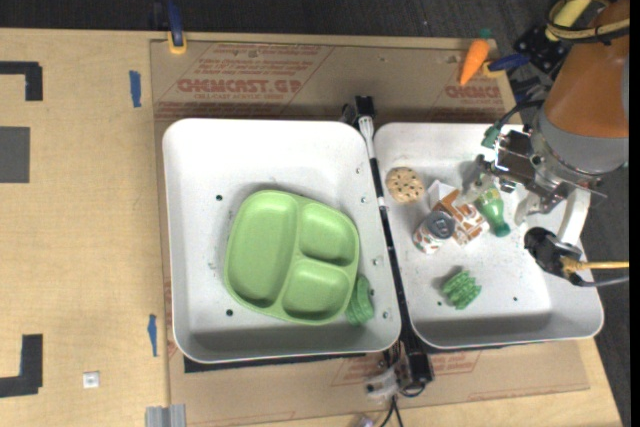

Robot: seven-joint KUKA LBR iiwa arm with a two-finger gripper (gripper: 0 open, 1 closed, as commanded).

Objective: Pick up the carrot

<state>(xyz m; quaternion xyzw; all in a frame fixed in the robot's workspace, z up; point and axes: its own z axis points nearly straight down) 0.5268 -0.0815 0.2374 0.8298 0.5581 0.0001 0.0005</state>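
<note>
Two shallow, round-cornered white bins: left bin (190,215) holds a glossy green sectioned plate (290,255); right bin (500,320) holds a speckled cookie (404,183), a printed can (436,227) and a ribbed green piece (461,288), its near corner bare. Gripper (497,177) above the right bin's far side; finger state cannot be told. Carrot (475,60), tapered and orange, lies on cardboard beyond the bins.

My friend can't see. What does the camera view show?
A grey robot arm's gripper reaches into the right bin among a cookie, small toys and a green bottle. The carrot lies outside, behind that bin. The left bin holds a green tray.
</note>
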